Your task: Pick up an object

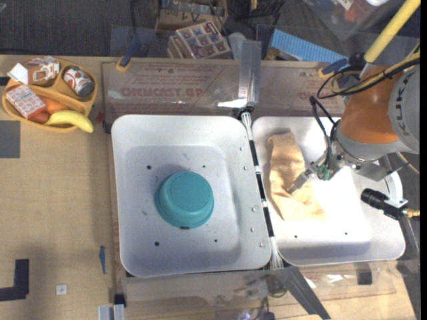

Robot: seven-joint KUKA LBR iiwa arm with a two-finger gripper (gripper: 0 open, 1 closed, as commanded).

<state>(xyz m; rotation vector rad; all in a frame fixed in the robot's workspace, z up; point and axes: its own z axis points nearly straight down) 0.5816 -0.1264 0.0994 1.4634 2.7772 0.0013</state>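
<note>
A tan crumpled cloth lies in the left half of the right bin. My gripper reaches down from the right, under the orange band, and its tip rests on the cloth's middle right edge. A teal bowl sits upside down in the middle of the left bin, well away from the gripper.
On the bench at the far left, a yellow tray holds toy food, with a banana at its edge. A metal divider runs between the bins. Cables and boxes crowd the back.
</note>
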